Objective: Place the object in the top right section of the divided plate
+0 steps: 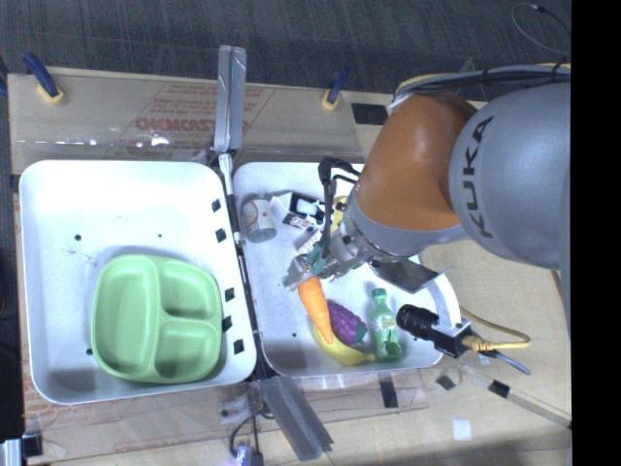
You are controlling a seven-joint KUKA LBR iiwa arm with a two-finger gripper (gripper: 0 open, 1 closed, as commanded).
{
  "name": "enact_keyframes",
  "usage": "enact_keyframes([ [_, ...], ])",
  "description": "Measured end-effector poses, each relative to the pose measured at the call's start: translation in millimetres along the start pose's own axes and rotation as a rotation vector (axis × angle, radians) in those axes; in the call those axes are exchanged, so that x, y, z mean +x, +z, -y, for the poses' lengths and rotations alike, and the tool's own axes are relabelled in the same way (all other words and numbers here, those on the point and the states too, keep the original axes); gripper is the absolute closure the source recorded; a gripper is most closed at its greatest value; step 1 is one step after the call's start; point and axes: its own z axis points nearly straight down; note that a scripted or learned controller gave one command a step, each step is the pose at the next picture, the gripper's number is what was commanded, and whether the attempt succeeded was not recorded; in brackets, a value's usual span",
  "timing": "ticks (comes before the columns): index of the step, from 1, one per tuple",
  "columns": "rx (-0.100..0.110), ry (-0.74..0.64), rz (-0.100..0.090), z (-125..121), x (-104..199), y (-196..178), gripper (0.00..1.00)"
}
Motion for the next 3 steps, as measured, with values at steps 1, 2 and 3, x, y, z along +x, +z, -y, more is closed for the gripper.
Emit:
enact_keyframes([
  [1,0.000,-0.137,0.000,-38.0,97.7,51.3,1.00],
  [2,-0.001,0.226,0.001,-70.1,92.0,59.9,1.00],
  [3,0.003,0.484,-0.001,-31.0,56.3,60.4,1.00],
])
